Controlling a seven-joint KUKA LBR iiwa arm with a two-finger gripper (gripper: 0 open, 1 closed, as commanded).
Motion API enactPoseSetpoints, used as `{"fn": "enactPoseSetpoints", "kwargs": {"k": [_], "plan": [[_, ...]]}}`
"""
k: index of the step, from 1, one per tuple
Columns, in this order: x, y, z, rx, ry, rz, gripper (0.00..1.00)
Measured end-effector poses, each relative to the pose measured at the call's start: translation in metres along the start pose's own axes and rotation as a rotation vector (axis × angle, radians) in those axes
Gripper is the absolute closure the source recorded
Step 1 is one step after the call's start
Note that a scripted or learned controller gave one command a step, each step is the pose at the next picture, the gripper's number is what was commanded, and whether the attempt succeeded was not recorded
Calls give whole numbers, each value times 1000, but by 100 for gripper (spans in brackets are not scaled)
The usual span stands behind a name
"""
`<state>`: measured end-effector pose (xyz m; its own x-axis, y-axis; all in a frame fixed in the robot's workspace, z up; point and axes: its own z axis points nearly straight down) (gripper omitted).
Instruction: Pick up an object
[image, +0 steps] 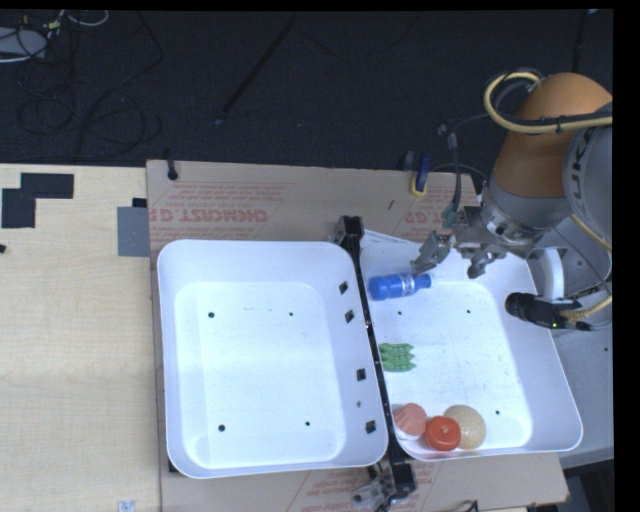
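Near the red tomato (442, 433), the blue bottle (398, 286) lies crosswise (cap rightward), touching the open gripper (458, 257).

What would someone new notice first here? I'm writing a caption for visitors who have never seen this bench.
The grey arm with its orange band at upper right, its claw hanging over the far edge of the right bin. Just below the claw lies a blue bottle on its side. Further down sit a small green object and, in the near corner, a cluster of pink, red and tan round pieces.
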<state>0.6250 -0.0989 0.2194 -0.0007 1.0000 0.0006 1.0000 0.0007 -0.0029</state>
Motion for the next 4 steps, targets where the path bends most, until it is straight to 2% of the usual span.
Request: {"fn": "enactPoseSetpoints", "kwargs": {"k": [1, 2, 3, 4], "plan": [[-97, -60, 21, 5, -4, 11, 0], [-116, -52, -78, -12, -5, 2, 0], [-116, -93, -163, -11, -4, 4, 0], [-116, -152, -232, -9, -4, 5, 0]]}}
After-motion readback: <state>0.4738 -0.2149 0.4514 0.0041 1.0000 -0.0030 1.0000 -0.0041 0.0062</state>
